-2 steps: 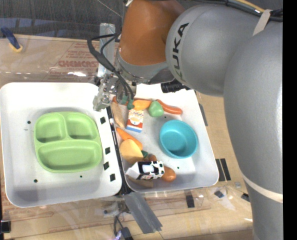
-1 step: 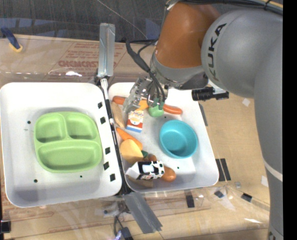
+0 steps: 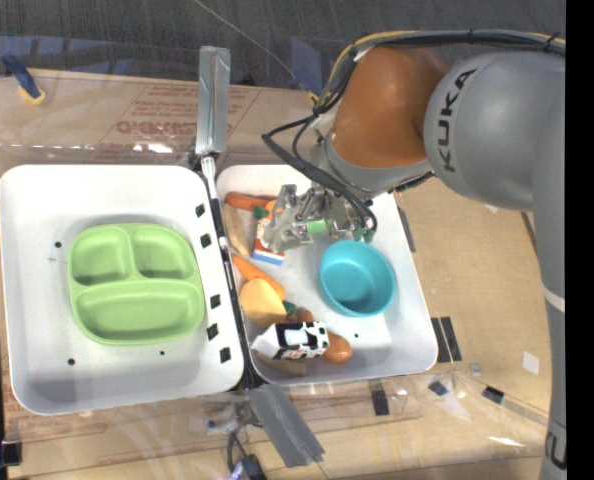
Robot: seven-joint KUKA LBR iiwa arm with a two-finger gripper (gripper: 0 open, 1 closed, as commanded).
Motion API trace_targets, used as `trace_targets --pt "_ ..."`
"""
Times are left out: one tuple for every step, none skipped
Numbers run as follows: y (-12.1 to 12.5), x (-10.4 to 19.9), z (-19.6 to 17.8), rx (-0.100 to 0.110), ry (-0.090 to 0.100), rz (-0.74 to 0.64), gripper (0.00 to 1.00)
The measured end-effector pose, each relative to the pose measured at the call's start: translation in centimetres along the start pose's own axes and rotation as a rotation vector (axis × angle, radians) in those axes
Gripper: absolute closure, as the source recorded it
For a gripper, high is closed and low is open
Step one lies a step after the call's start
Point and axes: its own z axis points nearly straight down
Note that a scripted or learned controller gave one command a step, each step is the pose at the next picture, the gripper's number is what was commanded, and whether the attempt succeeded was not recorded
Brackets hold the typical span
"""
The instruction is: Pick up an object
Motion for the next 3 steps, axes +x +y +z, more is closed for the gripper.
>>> trace_targets --pt "-3.7 7.4 9.1 0.001 -0.006 -0.113 1.00" --pt "7.5 8.4 -0.3 -0.002 -0.010 0.069 1.00" --pt "7.1 11.0 0.0 -0.001 0.002 0.683 1.00"
